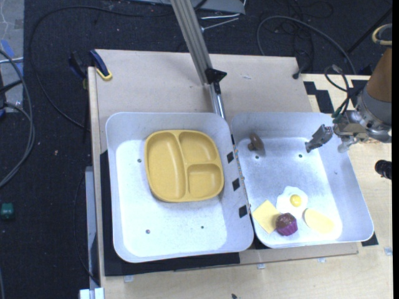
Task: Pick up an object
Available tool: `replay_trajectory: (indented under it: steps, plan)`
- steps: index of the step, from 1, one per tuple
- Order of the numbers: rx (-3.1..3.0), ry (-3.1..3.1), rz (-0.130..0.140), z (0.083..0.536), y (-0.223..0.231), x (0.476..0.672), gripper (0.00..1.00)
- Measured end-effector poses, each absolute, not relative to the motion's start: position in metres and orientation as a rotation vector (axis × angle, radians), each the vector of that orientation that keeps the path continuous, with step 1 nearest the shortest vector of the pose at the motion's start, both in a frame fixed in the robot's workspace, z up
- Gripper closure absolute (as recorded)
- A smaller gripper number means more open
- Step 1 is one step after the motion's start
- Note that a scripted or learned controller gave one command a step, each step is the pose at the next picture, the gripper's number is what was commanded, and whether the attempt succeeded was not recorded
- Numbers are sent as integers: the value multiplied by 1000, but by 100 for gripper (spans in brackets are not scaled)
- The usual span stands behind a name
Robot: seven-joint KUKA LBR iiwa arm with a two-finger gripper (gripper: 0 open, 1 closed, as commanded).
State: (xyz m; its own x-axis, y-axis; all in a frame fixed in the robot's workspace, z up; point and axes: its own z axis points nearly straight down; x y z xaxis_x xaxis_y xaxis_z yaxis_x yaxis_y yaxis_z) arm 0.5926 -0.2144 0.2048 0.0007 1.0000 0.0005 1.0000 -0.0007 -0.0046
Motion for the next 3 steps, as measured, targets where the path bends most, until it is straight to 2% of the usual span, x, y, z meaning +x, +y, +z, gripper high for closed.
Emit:
replay_trajectory:
  steps: [1, 2, 3]
  plan:
    - [-2220, -2219, 4, 161, -213, 590, 0]
    - [-2216, -2223, 3, 102, -213, 598, 0]
    - [-2220, -2227, -1, 116, -213, 599, 100]
